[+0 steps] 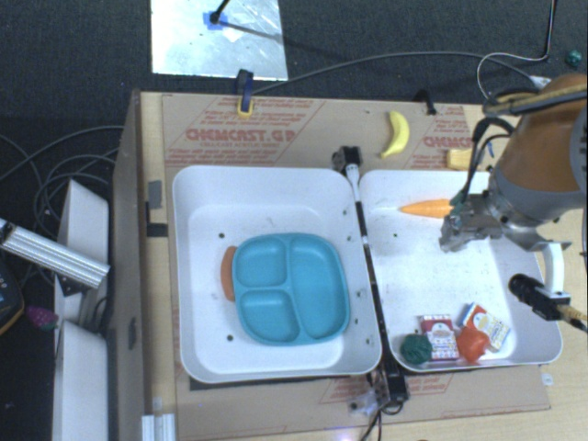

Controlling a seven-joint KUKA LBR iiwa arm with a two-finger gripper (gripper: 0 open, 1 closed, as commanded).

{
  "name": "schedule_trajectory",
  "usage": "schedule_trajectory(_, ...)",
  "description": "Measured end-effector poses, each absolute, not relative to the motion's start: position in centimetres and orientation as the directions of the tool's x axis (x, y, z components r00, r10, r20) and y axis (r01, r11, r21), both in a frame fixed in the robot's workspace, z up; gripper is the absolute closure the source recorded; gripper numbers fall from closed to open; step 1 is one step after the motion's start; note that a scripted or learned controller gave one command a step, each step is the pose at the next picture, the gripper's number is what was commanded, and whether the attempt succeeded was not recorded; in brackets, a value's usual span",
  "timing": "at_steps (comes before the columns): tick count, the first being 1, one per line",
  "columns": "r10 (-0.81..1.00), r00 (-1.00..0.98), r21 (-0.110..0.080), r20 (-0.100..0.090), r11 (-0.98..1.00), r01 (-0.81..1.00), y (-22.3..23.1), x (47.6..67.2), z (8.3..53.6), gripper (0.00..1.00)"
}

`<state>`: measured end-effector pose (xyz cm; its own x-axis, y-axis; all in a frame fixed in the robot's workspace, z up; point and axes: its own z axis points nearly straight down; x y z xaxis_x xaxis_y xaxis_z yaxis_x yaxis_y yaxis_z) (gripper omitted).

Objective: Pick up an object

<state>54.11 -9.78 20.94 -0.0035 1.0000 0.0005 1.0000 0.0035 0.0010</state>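
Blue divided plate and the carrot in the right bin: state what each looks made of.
Blue divided plate: probably moulded plastic, smooth with a soft sheen and one even colour. Carrot: likely a plastic toy, uniform orange and slightly glossy; a real one can't be excluded.

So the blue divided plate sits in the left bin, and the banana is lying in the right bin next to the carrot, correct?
Not quite. The blue divided plate does sit in the left bin, but the banana lies outside both bins, on the brown board behind them. The carrot is in the right bin, near the gripper. The camera view shows this.
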Motion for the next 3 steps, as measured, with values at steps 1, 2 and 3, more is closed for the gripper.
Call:
schedule_trajectory(1,1.0,-0.001,0.003,-0.002,0.001,1.0,-15.6,54.4,25.9,1.0)
schedule_trajectory(2,1.0,-0.004,0.0,0.001,0.004,1.0,-10.4,54.1,20.4,1.0)
schedule_trajectory(3,1.0,-0.002,0.003,-0.002,0.002,1.0,-13.6,54.6,25.1,1.0)
